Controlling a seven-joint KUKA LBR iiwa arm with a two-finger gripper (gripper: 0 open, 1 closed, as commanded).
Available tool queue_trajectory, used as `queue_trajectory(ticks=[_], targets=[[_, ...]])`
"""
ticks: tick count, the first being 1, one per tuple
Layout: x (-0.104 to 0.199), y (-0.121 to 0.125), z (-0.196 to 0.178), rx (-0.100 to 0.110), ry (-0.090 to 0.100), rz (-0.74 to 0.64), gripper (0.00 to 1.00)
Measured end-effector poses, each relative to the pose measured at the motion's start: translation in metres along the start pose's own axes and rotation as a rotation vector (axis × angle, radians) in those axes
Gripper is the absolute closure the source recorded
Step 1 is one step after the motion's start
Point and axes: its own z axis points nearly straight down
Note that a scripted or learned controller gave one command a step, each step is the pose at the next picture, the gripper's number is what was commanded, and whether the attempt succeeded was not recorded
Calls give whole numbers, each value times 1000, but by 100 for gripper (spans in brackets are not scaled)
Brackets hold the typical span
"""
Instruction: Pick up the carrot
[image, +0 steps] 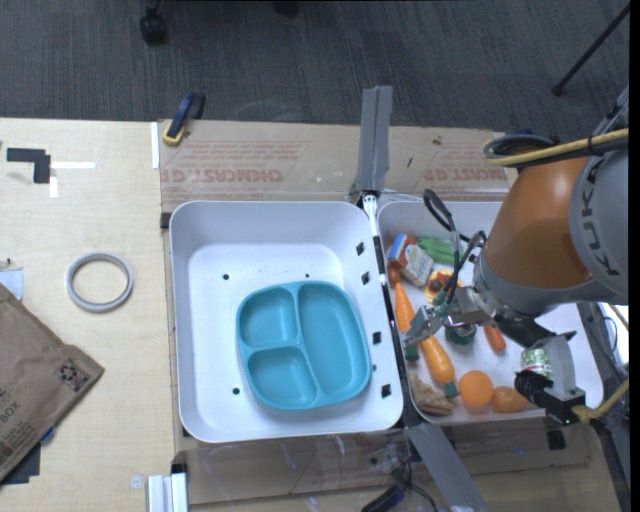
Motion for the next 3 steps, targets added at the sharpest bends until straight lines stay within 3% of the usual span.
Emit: queue_trajectory(ticks=[1,2,3], targets=[[-41,-8,0,2,1,-182,0],[-82,-15,76,1,2,-245,0],[-79,-14,99,-2,1,-649,0]])
